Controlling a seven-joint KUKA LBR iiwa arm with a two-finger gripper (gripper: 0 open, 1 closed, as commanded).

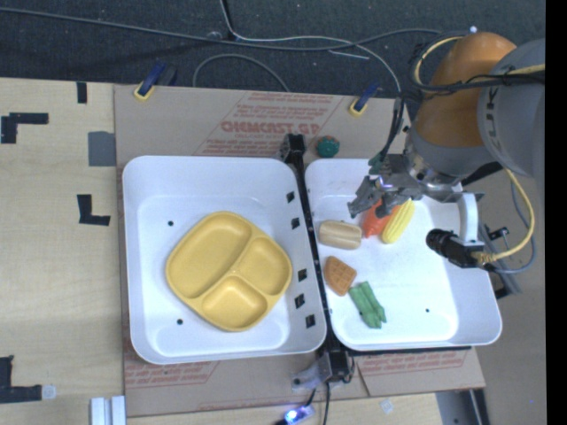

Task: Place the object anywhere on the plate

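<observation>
A yellow plate (229,270) with three compartments lies in the left white bin (151,184). In the right bin (461,308), several toy foods lie together. They are a tan bread roll (339,234), an orange carrot (375,223), a yellow corn cob (400,220), an orange-brown pastry (339,275) and a green vegetable (367,304). My gripper (379,193) hangs over the carrot and the corn cob, at their far ends. I cannot tell whether it touches either of them.
A small teal object (329,146) sits on the cardboard behind the bins. A black divider (306,237) runs between the two bins. A black cable fitting (450,244) hangs off the arm over the right bin.
</observation>
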